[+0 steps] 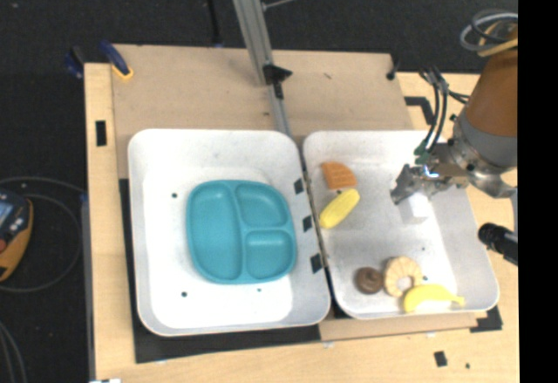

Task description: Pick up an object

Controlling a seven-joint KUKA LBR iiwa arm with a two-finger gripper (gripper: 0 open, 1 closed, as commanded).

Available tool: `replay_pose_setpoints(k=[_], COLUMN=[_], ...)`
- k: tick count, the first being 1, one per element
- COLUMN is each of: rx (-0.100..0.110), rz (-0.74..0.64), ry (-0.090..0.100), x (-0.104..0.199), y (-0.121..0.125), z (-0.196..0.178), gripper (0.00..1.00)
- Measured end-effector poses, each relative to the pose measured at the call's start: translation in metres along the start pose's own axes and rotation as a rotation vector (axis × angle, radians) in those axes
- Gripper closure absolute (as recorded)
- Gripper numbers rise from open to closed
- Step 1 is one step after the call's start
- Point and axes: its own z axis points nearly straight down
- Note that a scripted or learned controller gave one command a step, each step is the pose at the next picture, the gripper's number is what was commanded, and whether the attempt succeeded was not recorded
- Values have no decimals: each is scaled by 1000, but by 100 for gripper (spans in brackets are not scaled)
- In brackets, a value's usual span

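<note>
The right bin (453,224) holds an orange piece (338,174) and a yellow corn-like piece (339,208) near its left wall. At the bin's front lie a brown round piece (368,280), a tan ridged piece (402,273) and a yellow banana (431,297). My gripper (413,192) hangs over the right half of this bin, right of the corn piece and above the front cluster. I see nothing between its fingers.
The left bin (157,181) carries a teal divided plate (241,230). A grey metal rail (253,19) slants up from the gap between the bins. The arm's orange band (495,102) and cables stand at the right edge.
</note>
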Motion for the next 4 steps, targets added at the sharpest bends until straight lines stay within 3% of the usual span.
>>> replay_pose_setpoints(k=[1,4], rx=[5,8], rz=[0,-2], ry=[1,2], x=[-1,140], y=[1,43], z=[-15,18], gripper=[100,100])
